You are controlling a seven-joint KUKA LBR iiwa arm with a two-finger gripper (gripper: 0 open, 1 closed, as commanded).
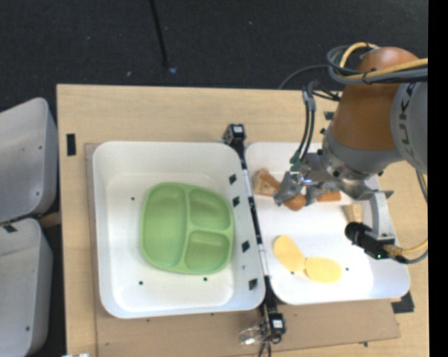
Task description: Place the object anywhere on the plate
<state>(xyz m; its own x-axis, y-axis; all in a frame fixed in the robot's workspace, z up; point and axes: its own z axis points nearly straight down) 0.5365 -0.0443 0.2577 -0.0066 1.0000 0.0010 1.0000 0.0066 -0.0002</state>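
Observation:
A green plate (185, 227) with three compartments lies in the left bin (112, 288). My gripper (297, 190) hangs over the upper part of the right bin (358, 285), just right of a brown bread-like piece (266, 183). An orange-brown object (297, 201) sits right at the fingertips, and I cannot tell whether it is held. Another orange piece (329, 195) peeks out under the wrist. Two flat yellow pieces (289, 251) (323, 271) lie in the lower half of the right bin.
A small tan item (352, 212) lies near the right bin's right side beside a black cable fitting (360, 236). The divider (248, 214) between the bins runs between plate and gripper. Grey panels stand off the bench to the left.

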